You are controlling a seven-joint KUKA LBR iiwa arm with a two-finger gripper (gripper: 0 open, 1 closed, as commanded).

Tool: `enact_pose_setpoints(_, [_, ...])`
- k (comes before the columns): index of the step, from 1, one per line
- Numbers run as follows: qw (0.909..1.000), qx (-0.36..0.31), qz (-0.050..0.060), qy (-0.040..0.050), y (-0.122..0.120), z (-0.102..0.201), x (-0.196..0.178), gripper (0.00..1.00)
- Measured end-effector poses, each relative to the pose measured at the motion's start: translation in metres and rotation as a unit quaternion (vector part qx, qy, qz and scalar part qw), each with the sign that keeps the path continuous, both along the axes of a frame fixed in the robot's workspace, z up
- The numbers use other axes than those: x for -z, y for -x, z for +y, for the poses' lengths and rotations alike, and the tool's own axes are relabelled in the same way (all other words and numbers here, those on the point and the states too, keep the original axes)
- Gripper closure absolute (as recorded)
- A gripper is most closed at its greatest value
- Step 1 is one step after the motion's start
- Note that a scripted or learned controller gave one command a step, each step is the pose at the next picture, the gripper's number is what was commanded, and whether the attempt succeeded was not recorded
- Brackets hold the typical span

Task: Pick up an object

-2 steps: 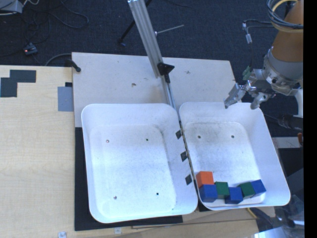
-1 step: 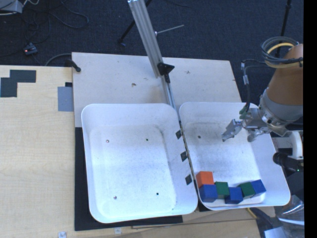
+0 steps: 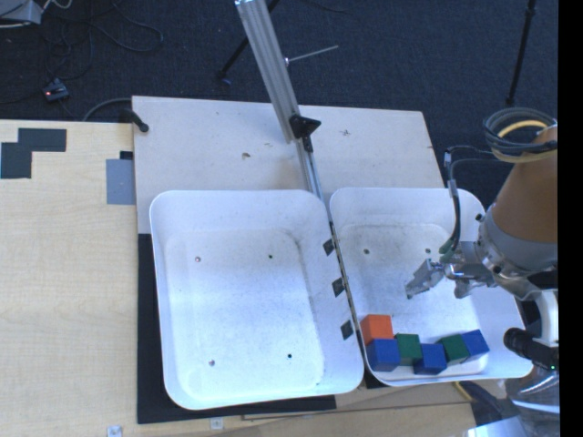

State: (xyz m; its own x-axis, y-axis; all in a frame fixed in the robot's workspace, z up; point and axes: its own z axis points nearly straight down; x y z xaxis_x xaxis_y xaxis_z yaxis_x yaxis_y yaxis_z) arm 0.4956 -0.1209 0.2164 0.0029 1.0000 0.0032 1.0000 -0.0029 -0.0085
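Observation:
Several small blocks lie along the near wall of the right bin [image 3: 401,209]: an orange block [image 3: 377,326], a blue block [image 3: 383,352], a green block [image 3: 408,345], another blue block [image 3: 430,358], a green block [image 3: 455,347] and a blue block [image 3: 475,341]. My gripper [image 3: 423,280] hangs over the middle of the right bin, above and behind the blocks, and its grey fingers point left. Nothing shows between them.
The left bin [image 3: 239,299] stands beside the right one, with black clips along the shared wall. A slanted aluminium rail [image 3: 273,71] rises behind the bins. Cables [image 3: 515,130] loop over the arm at the right.

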Motion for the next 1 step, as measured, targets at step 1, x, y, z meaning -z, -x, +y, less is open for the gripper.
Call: enact_pose_setpoints(1, [1.0000,-0.002,0.001,0.0001,-0.0524,0.0249,0.1078,0.00])
